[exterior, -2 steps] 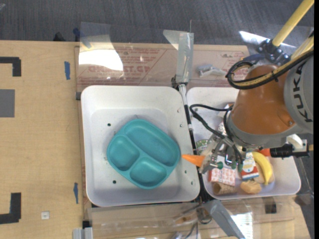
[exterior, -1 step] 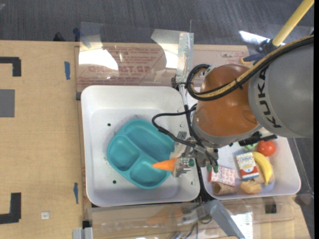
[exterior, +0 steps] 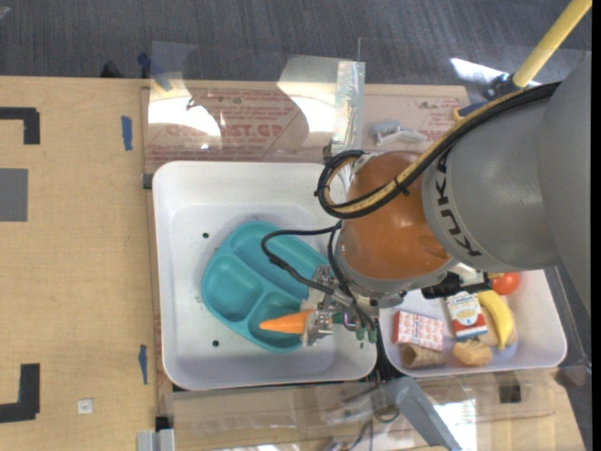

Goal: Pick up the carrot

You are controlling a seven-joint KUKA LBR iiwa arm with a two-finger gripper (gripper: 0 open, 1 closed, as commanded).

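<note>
The carrot (exterior: 285,324) lies on the teal divided tray's (exterior: 235,280) rim, its thick end at the fingers (exterior: 322,325), which seem clenched on it, though clutter blurs this. A grip so near the end could let it pivot loose.

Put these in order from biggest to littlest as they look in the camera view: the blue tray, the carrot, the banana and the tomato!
1. Blue tray, biggest by far.
2. Carrot and banana: they look about the same length, and the gripper covers one end of the carrot, so I won't rank them.
3. Tomato, littlest, though partly hidden by the arm.
</note>
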